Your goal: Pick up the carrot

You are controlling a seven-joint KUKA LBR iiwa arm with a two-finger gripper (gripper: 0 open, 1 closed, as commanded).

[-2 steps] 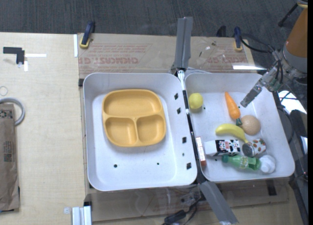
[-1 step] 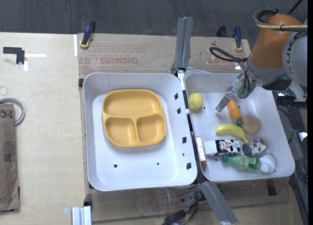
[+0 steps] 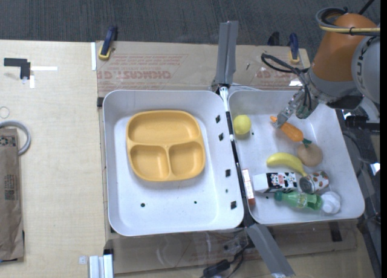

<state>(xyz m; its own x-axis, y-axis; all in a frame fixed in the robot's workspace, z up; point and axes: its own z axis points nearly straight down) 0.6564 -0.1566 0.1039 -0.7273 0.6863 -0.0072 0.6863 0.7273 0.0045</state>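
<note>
Bench [image 3: 54, 168] with two white bins [image 3: 121, 210]

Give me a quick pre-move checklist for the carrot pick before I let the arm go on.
1. Carrot located: ok, it lies in the right bin, toward the back.
2. End effector over target: ok, it sits just above the carrot's back end.
3. Carrot held: cannot tell; the contact point is too small to read.
4. Neighbours clear: ok, the banana and lemon lie apart from the carrot.
5. Close neighbour: not ok, a brown round item sits right by the carrot's front end.
6. Yellow divided plate: ok, it is in the left bin, out of the way.
</note>
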